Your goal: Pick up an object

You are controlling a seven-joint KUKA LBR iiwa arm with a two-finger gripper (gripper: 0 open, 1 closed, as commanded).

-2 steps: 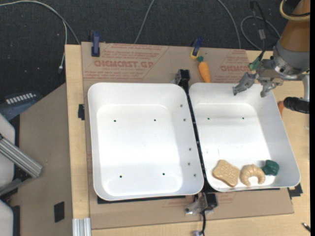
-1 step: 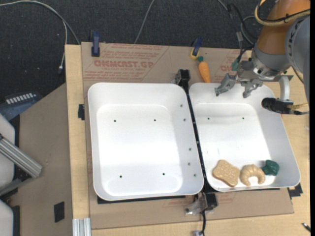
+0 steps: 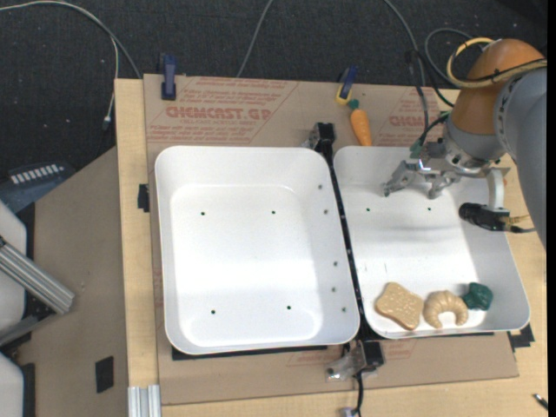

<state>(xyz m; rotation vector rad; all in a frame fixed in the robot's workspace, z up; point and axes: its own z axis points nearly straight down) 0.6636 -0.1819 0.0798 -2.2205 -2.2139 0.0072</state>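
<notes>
Three small objects lie along the near edge of the right bin (image 3: 408,241): a tan toast-shaped piece (image 3: 399,305), a beige croissant (image 3: 446,307) and a dark green lump (image 3: 477,296). My gripper (image 3: 420,183) hangs over the far part of that bin, well away from them, fingers spread apart and pointing down with nothing between them. The grey arm with its orange band (image 3: 491,68) comes in from the upper right.
The left bin (image 3: 248,250) sits beside the right one, with a black clip between them at the far end (image 3: 323,135). An orange carrot-like object (image 3: 360,125) lies on the cardboard behind the bins. Cables trail across the back.
</notes>
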